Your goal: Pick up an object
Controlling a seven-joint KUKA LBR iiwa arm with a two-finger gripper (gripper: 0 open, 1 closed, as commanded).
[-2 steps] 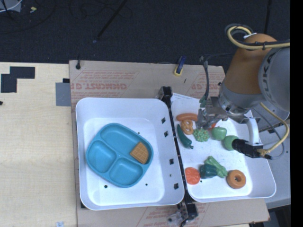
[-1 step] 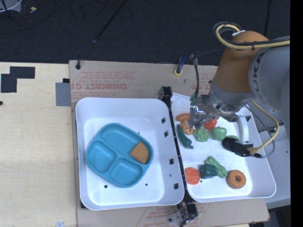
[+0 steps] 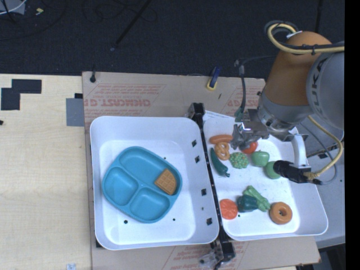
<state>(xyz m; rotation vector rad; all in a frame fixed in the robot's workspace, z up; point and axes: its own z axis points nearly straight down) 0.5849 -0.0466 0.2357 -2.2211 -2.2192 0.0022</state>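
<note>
We see the grey arm [image 3: 306, 89] reaching in over the right bin [image 3: 315, 221]. Its gripper [image 3: 243, 138] hangs low among the toy food, just beside a small red piece [image 3: 250, 147]; whether it grips anything we cannot tell. The left bin [image 3: 112, 131] holds a blue divided plate [image 3: 126, 187] bearing a waffle [image 3: 166, 181]. A donut [image 3: 280, 212] lies nearer the front.

right bin [image 3: 315, 221]: we see toys packed tight in upper half under gripper [image 3: 243, 136] — pretzel [image 3: 222, 149], broccoli [image 3: 239, 160], green pepper [image 3: 260, 158], cucumber [image 3: 218, 163] nearly touching. bare floor between that cluster and lower row: tomato [image 3: 228, 208], donut [image 3: 280, 212]. left bin [image 3: 112, 129]: blue divided plate [image 3: 135, 185] with waffle [image 3: 166, 181] fills middle, open margin along walls.
</note>
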